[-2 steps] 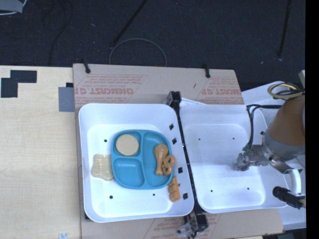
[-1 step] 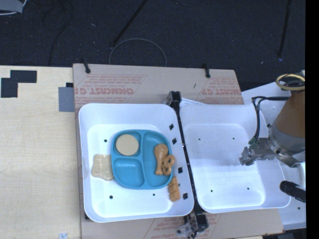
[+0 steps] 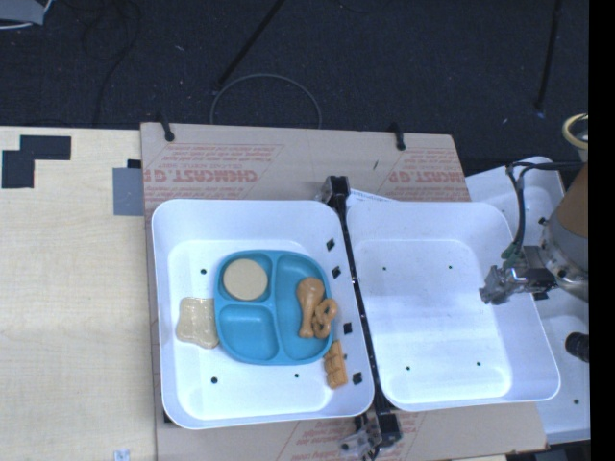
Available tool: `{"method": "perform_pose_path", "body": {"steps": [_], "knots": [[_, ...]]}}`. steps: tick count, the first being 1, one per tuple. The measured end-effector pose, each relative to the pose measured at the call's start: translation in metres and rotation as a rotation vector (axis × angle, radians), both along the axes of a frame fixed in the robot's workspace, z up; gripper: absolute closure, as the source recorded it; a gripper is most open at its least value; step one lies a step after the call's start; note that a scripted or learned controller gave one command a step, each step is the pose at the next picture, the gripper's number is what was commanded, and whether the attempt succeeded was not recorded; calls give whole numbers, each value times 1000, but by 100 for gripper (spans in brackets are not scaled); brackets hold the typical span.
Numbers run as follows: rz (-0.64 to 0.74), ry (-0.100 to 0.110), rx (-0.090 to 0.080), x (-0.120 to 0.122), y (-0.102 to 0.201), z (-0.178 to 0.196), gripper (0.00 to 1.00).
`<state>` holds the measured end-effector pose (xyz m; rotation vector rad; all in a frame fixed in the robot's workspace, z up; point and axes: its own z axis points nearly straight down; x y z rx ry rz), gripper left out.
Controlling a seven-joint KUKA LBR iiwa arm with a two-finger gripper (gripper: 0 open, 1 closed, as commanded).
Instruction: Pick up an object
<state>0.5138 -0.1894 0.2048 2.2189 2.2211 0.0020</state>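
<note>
A blue divided plate [image 3: 252, 339] lies in the left bin [image 3: 159, 257]. Its upper left compartment holds a round tan biscuit [image 3: 244, 279], and its right compartment holds a twisted tan pretzel-like piece [image 3: 314, 307]. Left of the plate, a pale toast-shaped piece [image 3: 197, 322] rests on the bin floor. A small brown lump [image 3: 335, 365] lies just off the plate's lower right corner. My gripper [image 3: 492, 292] hangs over the right edge of the right bin [image 3: 432, 257], far from all these objects, with nothing seen in it.
A black divider [image 3: 348, 286] runs between the two bins. Cardboard [image 3: 288, 166] lies under and behind them. Cables [image 3: 519, 209] and the arm's body [image 3: 567, 248] crowd the right side. A light wooden bench top [image 3: 67, 305] stretches away to the left.
</note>
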Motion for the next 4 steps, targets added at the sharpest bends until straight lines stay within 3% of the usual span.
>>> {"method": "perform_pose_path", "body": {"steps": [1,3,4], "knots": [[1,0,0,0,7,46,100],[3,4,2,32,111,54,100],[3,8,2,39,159,37,100]]}}
